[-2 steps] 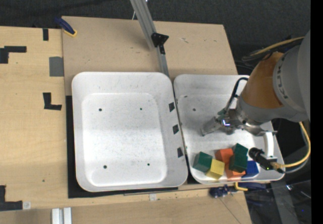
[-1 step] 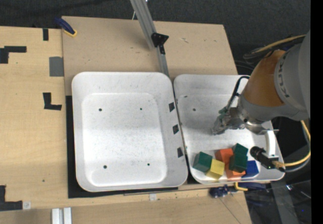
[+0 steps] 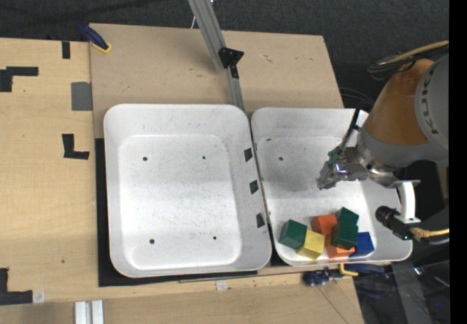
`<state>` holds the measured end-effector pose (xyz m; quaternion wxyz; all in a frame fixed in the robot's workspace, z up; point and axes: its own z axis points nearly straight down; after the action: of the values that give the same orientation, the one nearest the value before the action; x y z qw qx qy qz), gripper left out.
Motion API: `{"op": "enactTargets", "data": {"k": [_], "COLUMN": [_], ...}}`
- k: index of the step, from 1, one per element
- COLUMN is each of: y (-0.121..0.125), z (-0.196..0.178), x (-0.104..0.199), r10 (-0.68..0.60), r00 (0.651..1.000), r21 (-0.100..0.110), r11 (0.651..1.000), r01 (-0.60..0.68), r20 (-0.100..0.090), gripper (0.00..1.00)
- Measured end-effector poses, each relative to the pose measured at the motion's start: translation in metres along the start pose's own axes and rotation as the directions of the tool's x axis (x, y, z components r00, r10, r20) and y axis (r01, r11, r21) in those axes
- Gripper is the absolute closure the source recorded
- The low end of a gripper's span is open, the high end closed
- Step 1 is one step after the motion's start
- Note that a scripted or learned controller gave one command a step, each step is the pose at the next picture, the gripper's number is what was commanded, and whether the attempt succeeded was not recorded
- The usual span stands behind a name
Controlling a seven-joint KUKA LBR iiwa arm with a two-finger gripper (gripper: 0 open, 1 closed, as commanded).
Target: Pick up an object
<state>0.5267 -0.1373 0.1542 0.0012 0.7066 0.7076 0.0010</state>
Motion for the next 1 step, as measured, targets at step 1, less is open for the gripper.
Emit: {"op": "enactTargets", "data": {"k": [1], "y": [-0.0029], "z": [-0.0622], "x": [-0.0008], "r10": [0.000], "r00": [1.000], "r21": [-0.002], "r11": [1.000], "r01": [0.000], "r20": [0.001], "gripper": [1.00]}}
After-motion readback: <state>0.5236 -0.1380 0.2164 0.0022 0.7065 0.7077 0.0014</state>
